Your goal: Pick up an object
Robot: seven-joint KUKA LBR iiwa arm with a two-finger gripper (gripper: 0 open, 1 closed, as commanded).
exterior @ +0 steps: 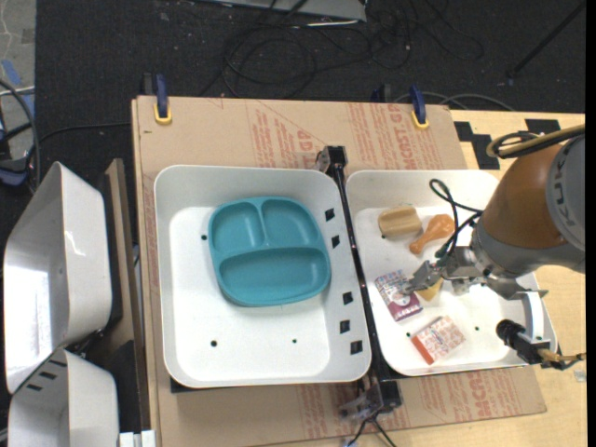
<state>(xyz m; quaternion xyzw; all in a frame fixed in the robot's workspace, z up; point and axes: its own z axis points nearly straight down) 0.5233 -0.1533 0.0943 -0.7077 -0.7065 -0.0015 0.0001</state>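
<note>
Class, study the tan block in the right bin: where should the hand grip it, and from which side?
Grip the tan block across its shorter sides, coming straight down from above. It lies flat with bare floor around most of it; the orange piece sits close on its right, so the fingers should probably avoid that end.

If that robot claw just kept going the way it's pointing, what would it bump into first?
Probably the purple-and-white packet lying in the right bin: the gripper points left and down, right at its edge. Depth is unclear from above.
</note>
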